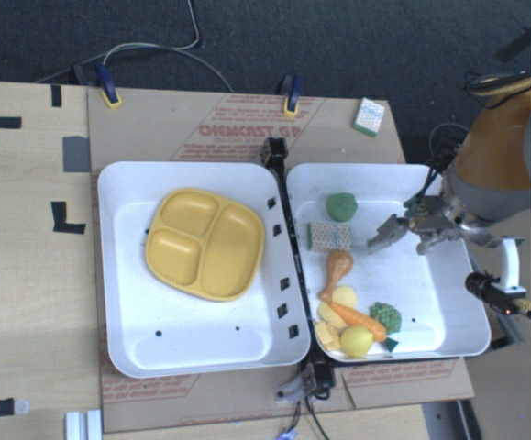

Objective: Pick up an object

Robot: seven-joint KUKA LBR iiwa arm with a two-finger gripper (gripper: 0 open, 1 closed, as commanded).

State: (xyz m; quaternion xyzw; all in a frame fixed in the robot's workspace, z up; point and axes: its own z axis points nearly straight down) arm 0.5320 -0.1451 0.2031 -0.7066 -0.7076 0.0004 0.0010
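Nothing has been picked up yet, as far as this view shows. The claw [395,230] hangs over the right bin [430,333], near its upper right part, and whether it is wide or narrow I cannot tell: it reads as 1 dark shape against the white floor, and nothing shows in it.

The candidates all lie in the right bin. A green ball [342,206] sits near the top, with a speckled sponge [329,236] just below it; both are near the claw, to its left. Lower down a drumstick [338,266] leans toward a cluster: a carrot [355,316] across pale pieces, a lemon [357,340] and broccoli [385,317] beside it.

The left bin [123,273] holds 1 yellow plate [204,243] with 3 compartments. A small box [370,116] lies on the tabletop [17,273] outside the bins.

So the whole task is left: choosing 1 item, descending, closing and lifting. The ball or sponge looks the closest choice.
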